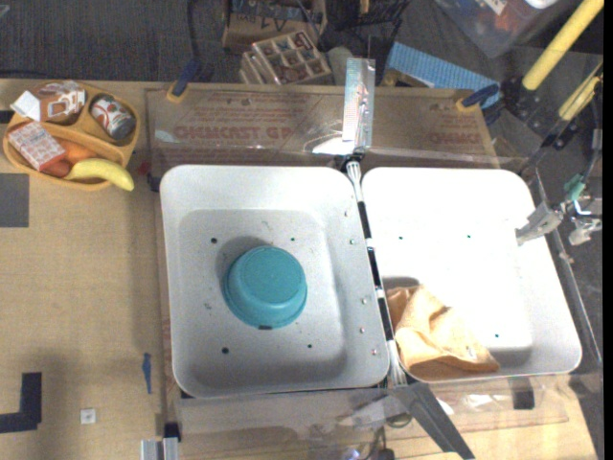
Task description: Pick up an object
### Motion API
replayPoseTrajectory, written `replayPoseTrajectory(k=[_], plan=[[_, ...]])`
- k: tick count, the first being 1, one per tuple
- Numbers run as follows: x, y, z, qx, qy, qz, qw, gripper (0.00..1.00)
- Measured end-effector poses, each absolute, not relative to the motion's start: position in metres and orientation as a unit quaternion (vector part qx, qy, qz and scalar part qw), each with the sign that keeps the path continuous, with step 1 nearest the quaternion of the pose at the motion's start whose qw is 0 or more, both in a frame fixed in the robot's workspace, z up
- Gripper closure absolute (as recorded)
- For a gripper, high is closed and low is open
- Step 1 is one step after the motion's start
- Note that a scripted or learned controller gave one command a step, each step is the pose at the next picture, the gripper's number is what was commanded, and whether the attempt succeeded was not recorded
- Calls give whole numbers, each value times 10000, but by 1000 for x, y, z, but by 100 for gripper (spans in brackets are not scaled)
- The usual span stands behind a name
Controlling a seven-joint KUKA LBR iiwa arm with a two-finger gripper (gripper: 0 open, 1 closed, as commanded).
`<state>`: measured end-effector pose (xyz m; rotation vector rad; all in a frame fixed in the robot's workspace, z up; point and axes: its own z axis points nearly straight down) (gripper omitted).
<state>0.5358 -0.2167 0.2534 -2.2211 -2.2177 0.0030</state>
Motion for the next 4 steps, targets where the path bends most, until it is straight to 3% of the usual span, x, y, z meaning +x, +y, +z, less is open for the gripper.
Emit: replayPoseTrajectory(k=[1, 2, 3, 4], plan=[[510, -117, 173, -7355, -6775, 13, 14, 0], [490, -117, 90, -6931, -7208, -53, -44, 0], [494, -122, 90, -7531, -6579, -53, -36, 0], [521, -102, 90, -7008, -7133, -37, -76, 0]])
